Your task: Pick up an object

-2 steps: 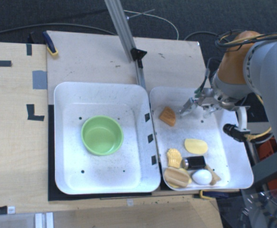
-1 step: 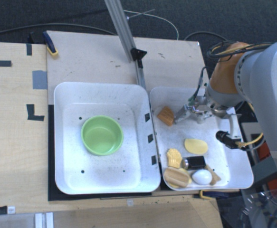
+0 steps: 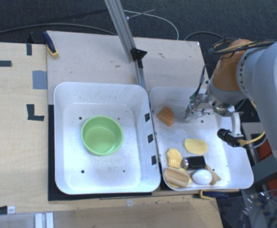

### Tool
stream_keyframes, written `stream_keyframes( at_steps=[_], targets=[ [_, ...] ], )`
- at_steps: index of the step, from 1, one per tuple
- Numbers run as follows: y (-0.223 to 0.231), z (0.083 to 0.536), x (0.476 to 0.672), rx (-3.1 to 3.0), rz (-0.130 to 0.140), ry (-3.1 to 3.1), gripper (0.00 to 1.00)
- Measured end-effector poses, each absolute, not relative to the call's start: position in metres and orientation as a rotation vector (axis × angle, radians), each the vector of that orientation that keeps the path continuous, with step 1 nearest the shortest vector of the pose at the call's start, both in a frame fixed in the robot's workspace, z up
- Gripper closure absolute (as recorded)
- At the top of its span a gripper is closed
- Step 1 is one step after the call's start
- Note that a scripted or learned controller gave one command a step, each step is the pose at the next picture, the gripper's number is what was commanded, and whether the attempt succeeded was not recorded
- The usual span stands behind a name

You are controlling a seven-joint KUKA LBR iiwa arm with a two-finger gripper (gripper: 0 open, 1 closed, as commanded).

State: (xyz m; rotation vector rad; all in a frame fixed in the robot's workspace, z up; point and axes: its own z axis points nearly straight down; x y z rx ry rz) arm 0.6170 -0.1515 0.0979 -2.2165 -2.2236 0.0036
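Observation:
My gripper (image 3: 195, 117) hangs over the back of the right bin (image 3: 233, 175), open, with nothing between its fingers. An orange-brown block (image 3: 166, 115) lies just left of it, a short gap away. A flat yellow piece (image 3: 195, 146) lies in front of the gripper. At the bin's front edge are a ridged yellow item (image 3: 174, 158), a black object (image 3: 194, 163), a white egg (image 3: 202, 176) and a tan bun-like piece (image 3: 177, 177), packed together. A green bowl (image 3: 102, 135) sits upright in the left bin (image 3: 67, 175).
A slanted metal pole (image 3: 124, 27) runs from the top down to the wall between the two bins. Cables trail across the dark floor behind the bench. The arm's grey body (image 3: 257, 80) and a yellow cable crowd the right bin's right side.

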Motion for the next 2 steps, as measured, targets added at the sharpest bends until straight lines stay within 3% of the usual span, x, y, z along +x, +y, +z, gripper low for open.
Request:
stream_keyframes(
  at_steps=[2],
  targets=[
    [-0.148,0.205,0.612,-2.222,-0.003,-2.225,1.00]
  ],
)
